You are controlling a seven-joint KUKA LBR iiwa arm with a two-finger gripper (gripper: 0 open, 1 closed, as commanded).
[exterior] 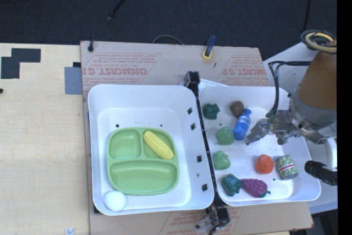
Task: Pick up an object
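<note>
The right bin [308, 184] holds several toys. A blue bottle [241, 125] lies near its middle, with a brown lump [237, 108] and a dark green piece [210, 111] behind it. A red tomato [264, 164] and a small striped can [285, 167] sit toward the front right. My gripper [269, 135] hangs over the bin's right half, just right of the bottle and above the tomato. It is open, its fingers spread, with nothing between them.
Two green pieces [224, 135] [221, 160], a teal piece [231, 184] and purple grapes [254, 187] lie in the right bin's front left. The left bin [99, 102] holds a green divided plate [143, 176] with a corn cob [158, 145], and a white ball [115, 201].
</note>
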